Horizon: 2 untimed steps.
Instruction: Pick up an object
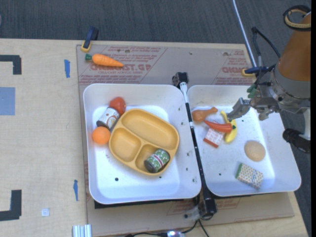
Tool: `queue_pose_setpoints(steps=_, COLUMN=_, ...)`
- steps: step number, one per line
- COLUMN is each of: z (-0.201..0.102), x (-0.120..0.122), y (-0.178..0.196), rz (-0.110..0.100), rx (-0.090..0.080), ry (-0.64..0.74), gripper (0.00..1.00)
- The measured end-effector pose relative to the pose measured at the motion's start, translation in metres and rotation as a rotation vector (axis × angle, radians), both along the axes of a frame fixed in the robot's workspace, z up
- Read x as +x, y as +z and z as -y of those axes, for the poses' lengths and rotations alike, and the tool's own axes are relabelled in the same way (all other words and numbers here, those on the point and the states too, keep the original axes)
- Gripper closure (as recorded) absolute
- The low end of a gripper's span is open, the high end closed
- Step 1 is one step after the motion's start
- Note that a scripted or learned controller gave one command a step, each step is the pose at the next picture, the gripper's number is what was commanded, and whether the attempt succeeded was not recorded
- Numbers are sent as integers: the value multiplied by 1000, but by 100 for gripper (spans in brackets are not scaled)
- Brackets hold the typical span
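1. Over the right bin (pixel 291 181), at its far right side, hangs the big grey and orange arm (pixel 296 58).
2. Left of that bin sits the left bin (pixel 94 177), with a yellow tray (pixel 143 132), an orange ball (pixel 100 135), a small bottle (pixel 108 117) and a green can (pixel 157 160) inside.
3. At the arm's end, the gripper (pixel 252 108) hovers above the right bin's far half. Its jaws look spread, with nothing between them.
4. Inside the right bin, just left of the gripper, lie a banana (pixel 230 131), a red pepper (pixel 218 126) and a chicken leg (pixel 203 114).
5. I think the arm is lining up. Next it must go down over one toy and squeeze.
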<state>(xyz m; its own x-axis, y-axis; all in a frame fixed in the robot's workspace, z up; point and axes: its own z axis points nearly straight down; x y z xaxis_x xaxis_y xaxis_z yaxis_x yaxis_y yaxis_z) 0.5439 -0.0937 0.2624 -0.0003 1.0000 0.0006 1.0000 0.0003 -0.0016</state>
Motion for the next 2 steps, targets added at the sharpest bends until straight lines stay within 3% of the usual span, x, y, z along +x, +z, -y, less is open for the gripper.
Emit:
queue_pose_setpoints(steps=1, z=26, x=66, y=-145, rz=-2, rx=0, ry=-1, gripper=0)
queue_pose_setpoints(steps=2, z=-1, x=90, y=-177, rz=5, rx=-1, ry=1, gripper=0)
